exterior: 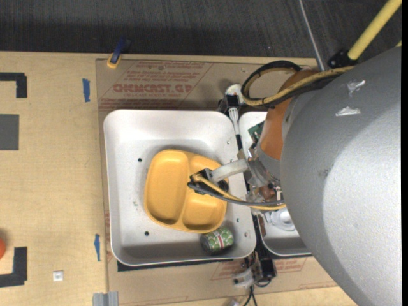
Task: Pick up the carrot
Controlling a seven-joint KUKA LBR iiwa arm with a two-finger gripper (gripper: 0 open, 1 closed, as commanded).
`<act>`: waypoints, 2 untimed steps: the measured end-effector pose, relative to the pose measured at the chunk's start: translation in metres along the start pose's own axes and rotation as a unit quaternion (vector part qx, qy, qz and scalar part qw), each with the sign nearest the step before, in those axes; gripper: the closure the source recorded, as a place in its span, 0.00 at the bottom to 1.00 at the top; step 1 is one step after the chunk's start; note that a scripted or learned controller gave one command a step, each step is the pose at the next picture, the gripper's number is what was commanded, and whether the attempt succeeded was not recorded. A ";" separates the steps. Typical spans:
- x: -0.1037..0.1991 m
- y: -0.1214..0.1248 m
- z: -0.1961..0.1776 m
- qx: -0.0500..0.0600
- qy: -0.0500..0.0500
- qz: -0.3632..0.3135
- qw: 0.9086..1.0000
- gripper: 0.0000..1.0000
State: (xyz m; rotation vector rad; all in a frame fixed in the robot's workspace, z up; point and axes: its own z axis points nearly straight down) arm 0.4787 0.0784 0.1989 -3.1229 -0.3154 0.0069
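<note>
My gripper (264,187) hangs over the wall between the two bins, mostly hidden under my grey arm (344,171) and its orange band (275,132). Beside it in the left bin (124,171) lies a yellow two-compartment dish (172,187), tilted toward the bin's right side. A green can (218,240) lies on its side by the front wall, just below the dish. My arm covers most of the right bin (287,247); a pale round thing (281,219) shows at its front left corner.
The bins rest on a cardboard sheet (159,85) on the tan bench. Blue tape marks (86,89) sit left of the bins, and a blue and yellow clip (117,52) lies at the back. A small red-orange thing (2,248) shows at the frame's left edge.
</note>
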 end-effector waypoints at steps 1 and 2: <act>0.002 -0.006 -0.014 -0.001 0.002 -0.003 1.000 1.00; 0.003 -0.006 -0.024 -0.001 0.002 -0.003 1.000 1.00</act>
